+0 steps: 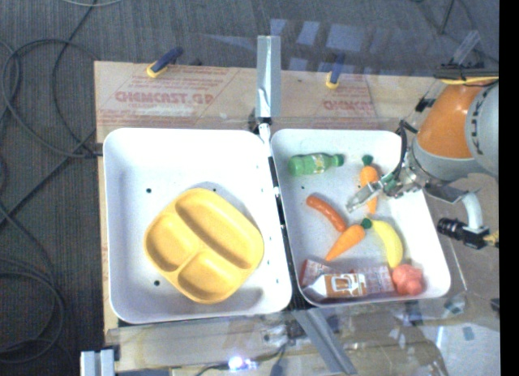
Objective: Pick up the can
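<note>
Hovering over the right bin point(442, 281), the gripper point(365, 198) holds nothing I can see; jaw state unclear. The can point(347, 283) lies untouched, unpicked.

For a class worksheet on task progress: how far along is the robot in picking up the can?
Nothing looks done. The can lies on its side near the right bin's front wall. The end effector is over the upper carrot, away from the can. Reaching, grasping and lifting are all left.

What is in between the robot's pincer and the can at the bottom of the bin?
In the camera view, a carrot lies between the pincer and the can, with a banana just to the side.
</note>
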Motion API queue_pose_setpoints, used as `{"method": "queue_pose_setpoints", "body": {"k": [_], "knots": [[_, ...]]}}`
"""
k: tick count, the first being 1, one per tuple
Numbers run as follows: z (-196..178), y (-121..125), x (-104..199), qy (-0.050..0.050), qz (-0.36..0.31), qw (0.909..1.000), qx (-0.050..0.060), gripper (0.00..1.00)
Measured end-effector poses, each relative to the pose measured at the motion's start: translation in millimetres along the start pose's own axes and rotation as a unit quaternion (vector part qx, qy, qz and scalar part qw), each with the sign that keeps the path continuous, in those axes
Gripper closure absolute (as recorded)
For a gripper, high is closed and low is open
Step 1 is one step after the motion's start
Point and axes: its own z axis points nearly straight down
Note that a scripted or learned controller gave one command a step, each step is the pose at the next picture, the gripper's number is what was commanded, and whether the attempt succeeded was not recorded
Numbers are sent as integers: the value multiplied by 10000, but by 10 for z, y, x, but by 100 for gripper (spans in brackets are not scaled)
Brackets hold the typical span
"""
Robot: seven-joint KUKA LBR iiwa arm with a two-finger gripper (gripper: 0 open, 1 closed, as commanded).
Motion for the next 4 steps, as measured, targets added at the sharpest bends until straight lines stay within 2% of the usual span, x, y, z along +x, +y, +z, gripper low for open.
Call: {"method": "queue_pose_setpoints", "body": {"k": [1,2,3,4], "knots": [[-54,301,982,4,890,9960,90,0],[62,935,563,80,1340,9905,289,0],[15,318,920,-32,1340,9910,45,0],[-646,455,111,-33,2200,9755,88,0]]}}
